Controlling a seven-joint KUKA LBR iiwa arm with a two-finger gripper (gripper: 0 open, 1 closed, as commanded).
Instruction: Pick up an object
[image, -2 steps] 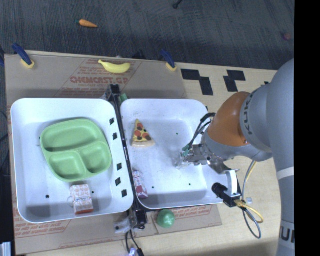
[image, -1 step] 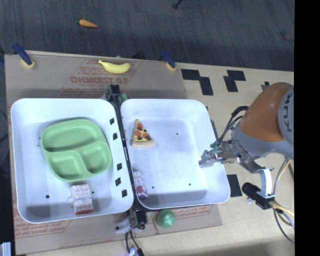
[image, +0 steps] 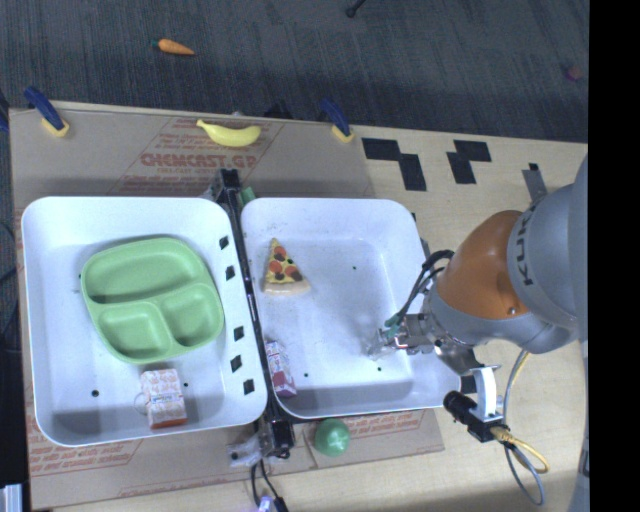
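Note:
A toy pizza slice (image: 284, 268) lies in the right bin (image: 330, 215) near its upper left corner. A small purple-and-white packet (image: 278, 367) rests against that bin's left wall, low down. My gripper (image: 387, 338) is down in the right bin's lower right part, far from both objects; the wrist and orange band (image: 484, 270) hide most of it. In the left bin (image: 50, 300) sit a green divided plate (image: 152, 296) and a small red-and-white carton (image: 163, 396).
A yellow banana (image: 229, 132) lies on the cardboard behind the bins. A green ball (image: 331, 436) sits on the bench in front of the right bin. An orange carrot (image: 176, 46) lies on the dark floor beyond. Blue clamps (image: 46, 110) hold the cardboard.

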